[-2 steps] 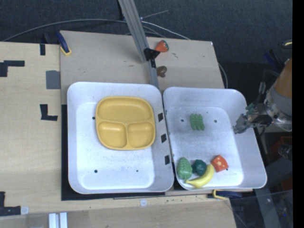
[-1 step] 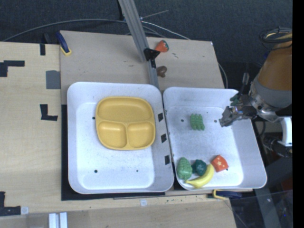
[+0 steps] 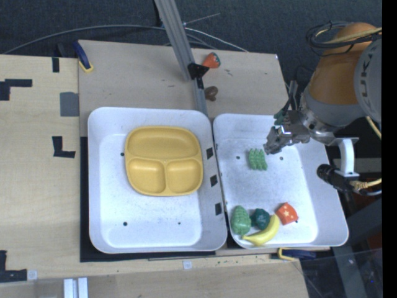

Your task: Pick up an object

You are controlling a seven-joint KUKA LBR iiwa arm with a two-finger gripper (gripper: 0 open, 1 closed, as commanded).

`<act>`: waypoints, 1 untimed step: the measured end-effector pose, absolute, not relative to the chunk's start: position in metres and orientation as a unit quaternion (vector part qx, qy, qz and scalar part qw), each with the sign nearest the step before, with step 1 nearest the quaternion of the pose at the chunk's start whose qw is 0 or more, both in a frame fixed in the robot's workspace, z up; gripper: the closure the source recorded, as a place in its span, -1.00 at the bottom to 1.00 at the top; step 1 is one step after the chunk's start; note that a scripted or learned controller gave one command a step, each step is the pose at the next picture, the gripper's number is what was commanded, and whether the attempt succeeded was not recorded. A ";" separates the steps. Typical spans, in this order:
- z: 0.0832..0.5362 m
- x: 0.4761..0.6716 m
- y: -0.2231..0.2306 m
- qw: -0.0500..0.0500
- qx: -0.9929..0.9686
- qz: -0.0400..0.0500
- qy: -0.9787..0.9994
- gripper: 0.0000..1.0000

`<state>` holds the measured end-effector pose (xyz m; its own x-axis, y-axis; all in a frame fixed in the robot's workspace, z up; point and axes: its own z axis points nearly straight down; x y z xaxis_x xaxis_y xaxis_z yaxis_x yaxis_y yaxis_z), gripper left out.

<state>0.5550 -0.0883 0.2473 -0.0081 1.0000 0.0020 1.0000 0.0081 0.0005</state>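
Arm (image 3: 347, 73) cut by right edge

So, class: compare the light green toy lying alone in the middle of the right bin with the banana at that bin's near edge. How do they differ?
Colour: the light green toy is pale green, the banana yellow.
Shape: the green toy is short, blocky and bumpy; the banana is long, smooth and curved.
Company: the green toy lies apart, just beside the gripper; the banana lies close against other toys.
Both lie in the right bin.
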 end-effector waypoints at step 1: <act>0.245 0.576 -0.027 0.001 -0.704 0.000 -0.710 1.00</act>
<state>0.5762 -0.0274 0.2452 -0.0082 1.0000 0.0016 1.0000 0.0082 -0.0006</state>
